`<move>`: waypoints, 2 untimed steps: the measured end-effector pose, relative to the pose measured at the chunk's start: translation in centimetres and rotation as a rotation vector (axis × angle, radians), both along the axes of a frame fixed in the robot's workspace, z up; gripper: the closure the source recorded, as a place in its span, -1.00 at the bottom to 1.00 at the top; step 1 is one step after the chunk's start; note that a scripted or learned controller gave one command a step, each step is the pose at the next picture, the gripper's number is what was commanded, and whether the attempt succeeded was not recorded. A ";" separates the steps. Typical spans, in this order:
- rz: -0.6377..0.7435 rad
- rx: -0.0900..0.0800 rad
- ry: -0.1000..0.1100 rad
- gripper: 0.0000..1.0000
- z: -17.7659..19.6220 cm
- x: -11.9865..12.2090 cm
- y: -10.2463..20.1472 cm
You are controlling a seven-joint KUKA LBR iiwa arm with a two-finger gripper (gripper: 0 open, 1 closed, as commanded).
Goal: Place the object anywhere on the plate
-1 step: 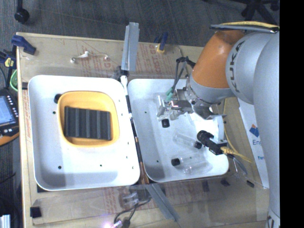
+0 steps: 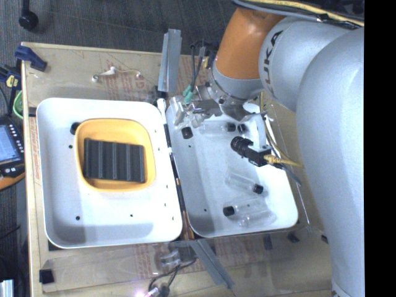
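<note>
A yellow plate (image 2: pixel 115 128) with rounded corners lies in the left white bin (image 2: pixel 55 184). A dark grey ridged rectangular block (image 2: pixel 115 160) rests flat on the plate's middle. My gripper (image 2: pixel 187 114) hangs low over the far left corner of the right bin (image 2: pixel 204 190), close to the wall between the two bins. The wrist and the orange band hide most of it. Several clear plastic pieces with black caps (image 2: pixel 229 211) lie on the right bin's floor, apart from the gripper.
The big grey arm covers the right side of the view and the right bin's far edge. A black connector with a cable (image 2: pixel 245 148) sticks out below the wrist. A metal bracket (image 2: pixel 169 60) stands behind the bins. Wooden bench surrounds both bins.
</note>
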State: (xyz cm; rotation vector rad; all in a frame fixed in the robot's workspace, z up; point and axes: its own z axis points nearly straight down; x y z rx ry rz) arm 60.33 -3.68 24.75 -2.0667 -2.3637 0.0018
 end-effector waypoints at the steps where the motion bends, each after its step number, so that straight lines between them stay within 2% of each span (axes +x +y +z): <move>1: 0.117 0.000 0.003 1.00 -5.7 0.3 4.0; 2: 0.117 0.000 0.003 -1.00 -5.7 0.3 4.0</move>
